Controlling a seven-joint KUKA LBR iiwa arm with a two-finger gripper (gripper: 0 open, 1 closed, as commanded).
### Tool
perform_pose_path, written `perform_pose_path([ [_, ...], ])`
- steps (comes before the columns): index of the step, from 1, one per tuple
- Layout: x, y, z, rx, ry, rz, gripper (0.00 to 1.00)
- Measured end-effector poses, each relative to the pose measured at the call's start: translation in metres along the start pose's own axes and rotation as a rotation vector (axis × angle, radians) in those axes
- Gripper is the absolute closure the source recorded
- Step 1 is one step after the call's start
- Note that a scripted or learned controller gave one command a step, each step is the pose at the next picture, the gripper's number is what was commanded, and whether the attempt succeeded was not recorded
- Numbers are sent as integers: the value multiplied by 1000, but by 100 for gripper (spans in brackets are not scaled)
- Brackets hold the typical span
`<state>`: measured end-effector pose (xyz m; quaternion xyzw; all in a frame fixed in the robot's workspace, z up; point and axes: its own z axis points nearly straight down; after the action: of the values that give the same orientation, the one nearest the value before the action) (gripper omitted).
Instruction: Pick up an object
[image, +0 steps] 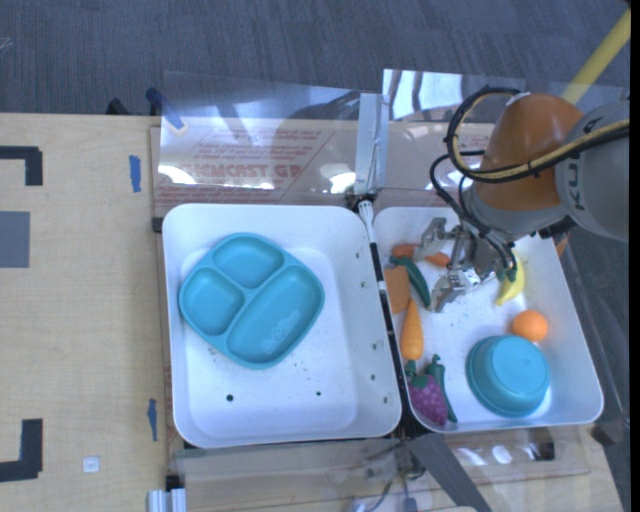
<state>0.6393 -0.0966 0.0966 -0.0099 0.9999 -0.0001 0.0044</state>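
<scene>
Toys of moulded plastic are gathered in the right white bin (585, 385), where the gripper (452, 262) is lowered near the bin's upper left part. Whether anything is clamped cannot be told at this slant, and the gripper's state cannot be told either.

Just left of the gripper, a green plastic pepper-like piece (415, 282) and an orange plastic carrot (411, 332) are seen, the carrot a little below. A small orange piece (402, 251) lies to the upper left. Just right of the gripper a yellow plastic banana (513, 283) rests, with a round orange plastic fruit (530, 326) lower right of it. Further below the gripper a round blue plastic bowl (509, 374) sits, and a purple plastic bunch of grapes (431, 397) lies lower left. Well apart to the left, a blue divided plastic plate (251, 299) is held by the left white bin (185, 400).

The carrot is judged the nearest likely target: light, stiff, smooth and probably slippery, tapering toward one end. Hold is best taken across its thicker middle, square to its length, so that it is not squeezed out along the taper.
</scene>
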Motion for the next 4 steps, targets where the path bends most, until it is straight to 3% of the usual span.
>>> perform_pose_path([
  [1, -15, 2, 7, -2, 39, 44, 0],
  [2, 53, -55, 8, 3, -1, -64, 0],
  [3, -13, -33, 7, 5, 36, 18, 0],
  [4, -21, -109, -23, -2, 25, -78, 0],
])
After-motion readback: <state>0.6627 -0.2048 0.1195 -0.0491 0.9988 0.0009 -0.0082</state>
